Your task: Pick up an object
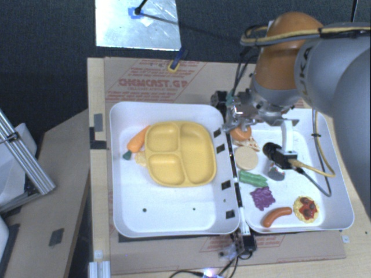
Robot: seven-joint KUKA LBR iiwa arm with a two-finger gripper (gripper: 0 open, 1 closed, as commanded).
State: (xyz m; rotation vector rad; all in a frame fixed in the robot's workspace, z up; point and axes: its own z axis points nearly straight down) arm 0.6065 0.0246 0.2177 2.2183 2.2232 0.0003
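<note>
My gripper (236, 120) is low over the back left corner of the right bin (339, 204), close to the wall between the two bins. Just under and in front of it lies a small orange and white food piece (242, 134), partly hidden by the wrist. Nearer the front of that bin are a round beige cookie (246, 158), a green bean pod (253, 179), a purple grape bunch (263, 197), a sausage (276, 215) and a small pizza slice (306, 208).
The left bin (124, 213) holds a yellow divided plate (177, 153) with a carrot (137, 139) at its left edge. The big grey arm covers the back right of the right bin. A foil-covered sheet (138, 16) lies behind the bins.
</note>
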